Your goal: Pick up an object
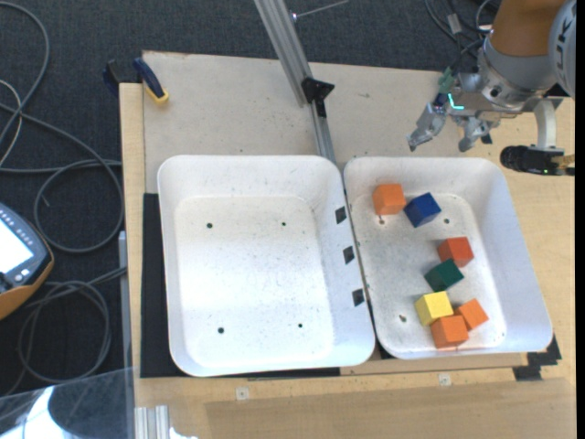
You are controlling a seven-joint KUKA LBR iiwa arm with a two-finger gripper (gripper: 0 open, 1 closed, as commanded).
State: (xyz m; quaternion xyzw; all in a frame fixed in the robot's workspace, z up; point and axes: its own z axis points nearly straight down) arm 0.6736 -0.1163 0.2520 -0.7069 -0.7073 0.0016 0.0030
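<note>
The claw (448,133) is hanging with its fingers spread wide and nothing between them, above the table (384,108) just beyond the right bin (512,218). Below it, inside that bin, an orange block (389,198) and a blue block (422,209) are sitting side by side.

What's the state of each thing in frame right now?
gripper: open, holding nothing, above the right bin's far rim
right bin: holds seven blocks
left bin: no blocks in it
orange block: touching blue block
yellow block: lying against two orange ones
</note>
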